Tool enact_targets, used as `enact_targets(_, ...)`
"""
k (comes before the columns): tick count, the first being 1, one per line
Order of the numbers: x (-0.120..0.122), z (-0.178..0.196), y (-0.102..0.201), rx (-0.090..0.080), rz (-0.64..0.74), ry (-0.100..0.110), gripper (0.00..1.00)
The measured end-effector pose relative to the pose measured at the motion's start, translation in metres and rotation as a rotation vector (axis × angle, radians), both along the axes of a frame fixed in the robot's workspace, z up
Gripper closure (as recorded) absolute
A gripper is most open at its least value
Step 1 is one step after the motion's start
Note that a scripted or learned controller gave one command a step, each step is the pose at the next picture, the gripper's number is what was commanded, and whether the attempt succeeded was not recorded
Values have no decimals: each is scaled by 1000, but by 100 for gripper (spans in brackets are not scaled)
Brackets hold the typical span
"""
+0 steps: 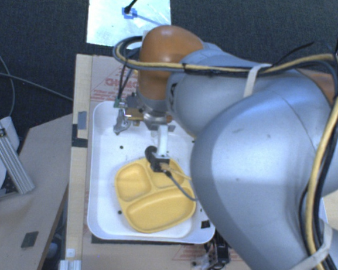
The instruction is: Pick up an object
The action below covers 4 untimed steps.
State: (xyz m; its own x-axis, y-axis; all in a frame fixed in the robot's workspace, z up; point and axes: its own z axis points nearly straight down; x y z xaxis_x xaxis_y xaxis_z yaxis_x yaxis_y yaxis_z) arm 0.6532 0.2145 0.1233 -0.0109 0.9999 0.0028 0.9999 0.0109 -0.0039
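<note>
A yellow divided plate (151, 199) with three compartments lies in the near half of the left white bin (97, 172). My gripper (124, 123) hangs over the far part of that bin, just above its floor. It is behind the plate and apart from it, with nothing seen in it. The arm's large grey body covers the right side of the view and hides whatever lies there.
Brown cardboard (106, 80) lies under the bin at its far edge. An aluminium rail (6, 146) slants across the left side. A pale sheet (109, 14) lies on the dark floor behind the bench. Tiny dark specks (121, 148) dot the bin floor.
</note>
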Motion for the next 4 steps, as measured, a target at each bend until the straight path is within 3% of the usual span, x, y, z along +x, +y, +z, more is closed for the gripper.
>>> enact_targets(1, 15, -41, 3, -3, -5, -3, 0)
enact_targets(2, 16, -38, 21, -1, -4, -7, 0)
enact_targets(3, -18, -39, 20, -3, -10, -3, 0)
enact_targets(4, -32, -39, 19, -3, -12, -3, 0)
